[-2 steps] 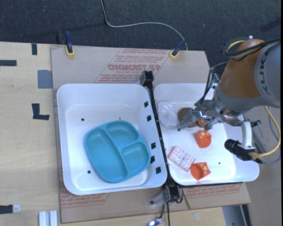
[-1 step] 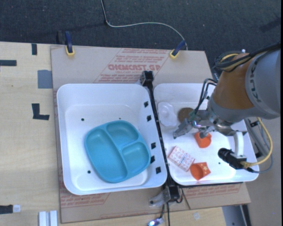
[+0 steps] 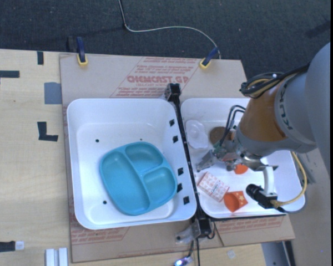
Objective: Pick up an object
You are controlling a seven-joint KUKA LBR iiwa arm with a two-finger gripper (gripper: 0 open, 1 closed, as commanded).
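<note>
Hovering at centre right of the frame, the gripper (image 3: 211, 158) hangs over the right bin (image 3: 291, 206); whether its jaws are apart cannot be told. Below it, the small patterned packet (image 3: 212, 185) looks light and crushable, best pinched across its short sides.

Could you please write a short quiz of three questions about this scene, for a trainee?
1. True or false: the blue tray lies in the left bin.
2. Which bin does the gripper hang over?
A. left
B. right
3. Fill in: the checked packet lies just left of an ______ object.

Key: 1 true; 2 B, the right bin; 3 orange.
</note>
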